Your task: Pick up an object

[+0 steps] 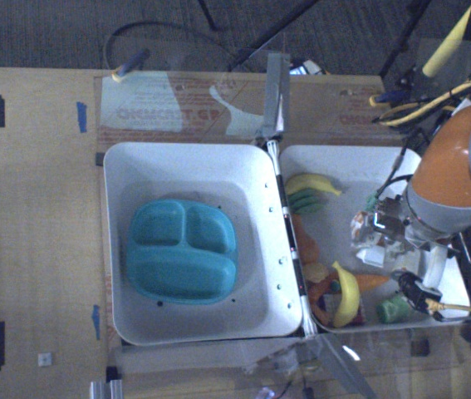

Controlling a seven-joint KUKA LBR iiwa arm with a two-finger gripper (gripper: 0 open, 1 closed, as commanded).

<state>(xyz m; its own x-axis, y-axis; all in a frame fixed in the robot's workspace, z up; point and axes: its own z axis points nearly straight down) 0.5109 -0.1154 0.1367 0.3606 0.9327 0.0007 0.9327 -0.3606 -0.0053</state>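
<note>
The right bin (345, 158) holds several toy foods. A yellow banana (315, 183) lies at its back left over a green piece (306, 201), and an orange piece (305, 246) runs along the left wall. At the front lie a second yellow banana (348, 296), an orange carrot-like piece (371, 282), a small dark red item (325, 296) and a green chunk (393, 309). My gripper (375, 233) hangs low over the middle right of this bin, just behind the carrot-like piece. I see nothing clearly held in it.
In the left bin (115, 223) lies a teal divided plate (183, 250). The arm's orange band (455, 169) overhangs the right bin's right side, with yellow cables (434, 98) behind it. A clear panel (185, 102) lies on cardboard behind the bins.
</note>
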